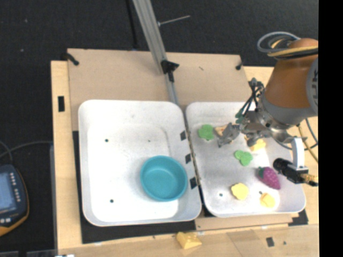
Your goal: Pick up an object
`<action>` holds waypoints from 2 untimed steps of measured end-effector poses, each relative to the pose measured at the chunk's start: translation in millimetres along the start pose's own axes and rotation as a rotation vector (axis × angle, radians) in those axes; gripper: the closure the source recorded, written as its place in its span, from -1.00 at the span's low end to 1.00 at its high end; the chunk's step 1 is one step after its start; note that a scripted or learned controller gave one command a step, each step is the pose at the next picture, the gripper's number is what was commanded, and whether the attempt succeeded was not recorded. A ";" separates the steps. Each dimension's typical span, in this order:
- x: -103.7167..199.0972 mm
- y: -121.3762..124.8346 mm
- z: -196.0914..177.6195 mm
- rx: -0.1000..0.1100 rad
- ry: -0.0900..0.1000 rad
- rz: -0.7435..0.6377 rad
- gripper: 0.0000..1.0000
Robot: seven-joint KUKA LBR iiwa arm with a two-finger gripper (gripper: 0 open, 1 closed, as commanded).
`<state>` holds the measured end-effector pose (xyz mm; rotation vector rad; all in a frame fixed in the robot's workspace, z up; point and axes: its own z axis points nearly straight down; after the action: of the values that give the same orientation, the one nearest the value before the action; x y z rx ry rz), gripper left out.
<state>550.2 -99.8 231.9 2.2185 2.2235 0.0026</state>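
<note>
The claw (229,134) hovers beside a green piece (206,132) (right bin (214,197)).

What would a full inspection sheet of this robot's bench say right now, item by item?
Surface: wooden bench bearing left bin and right bin.
Job's things: in the right bin, green pieces, yellow pieces, a purple grape bunch.
Clutter: blue bowl in the left bin; a yellow piece on the bench's front edge.
Grippers: gripper low over the right bin, beside a green piece; grasp unclear.
Cables: cables along the wrist.
Surroundings: slanted metal rail, handheld pendant at left, dark floor.
</note>
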 end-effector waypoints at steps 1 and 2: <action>0.0 0.1 0.0 -0.001 0.000 0.002 -1.00; -11.1 3.5 53.3 0.005 -0.003 0.004 -1.00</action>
<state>553.9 -110.8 178.5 2.2244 2.2203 -0.0062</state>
